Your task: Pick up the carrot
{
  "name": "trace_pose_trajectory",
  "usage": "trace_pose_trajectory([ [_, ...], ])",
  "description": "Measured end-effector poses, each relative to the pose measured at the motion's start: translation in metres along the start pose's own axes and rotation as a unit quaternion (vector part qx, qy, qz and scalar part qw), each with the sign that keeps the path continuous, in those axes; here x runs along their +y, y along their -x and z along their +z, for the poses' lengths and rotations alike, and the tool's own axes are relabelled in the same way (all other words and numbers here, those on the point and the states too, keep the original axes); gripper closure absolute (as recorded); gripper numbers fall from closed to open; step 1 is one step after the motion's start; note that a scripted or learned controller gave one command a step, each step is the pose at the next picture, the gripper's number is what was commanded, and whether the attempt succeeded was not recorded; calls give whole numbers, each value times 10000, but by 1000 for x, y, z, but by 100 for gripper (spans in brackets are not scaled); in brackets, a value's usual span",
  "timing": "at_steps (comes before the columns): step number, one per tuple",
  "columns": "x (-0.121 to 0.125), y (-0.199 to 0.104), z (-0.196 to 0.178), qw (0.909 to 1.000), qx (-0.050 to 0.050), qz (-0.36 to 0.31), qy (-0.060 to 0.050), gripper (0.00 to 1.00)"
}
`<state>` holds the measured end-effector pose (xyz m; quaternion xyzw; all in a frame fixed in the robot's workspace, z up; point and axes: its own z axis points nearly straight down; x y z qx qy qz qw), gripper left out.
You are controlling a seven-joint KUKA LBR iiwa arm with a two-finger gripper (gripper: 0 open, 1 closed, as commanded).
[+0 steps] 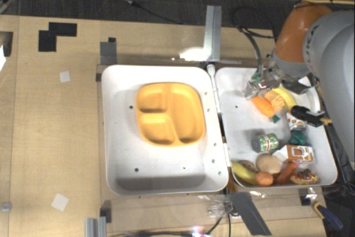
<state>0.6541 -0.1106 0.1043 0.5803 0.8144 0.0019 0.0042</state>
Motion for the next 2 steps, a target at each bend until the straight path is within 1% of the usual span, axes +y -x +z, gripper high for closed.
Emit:
trace_pose_trajectory([
  [1, 32, -34, -87, 9996, -3, 274, 34, 100],
  [2, -49, -3, -6, 9909, 21, -1344, -32, 100],
])
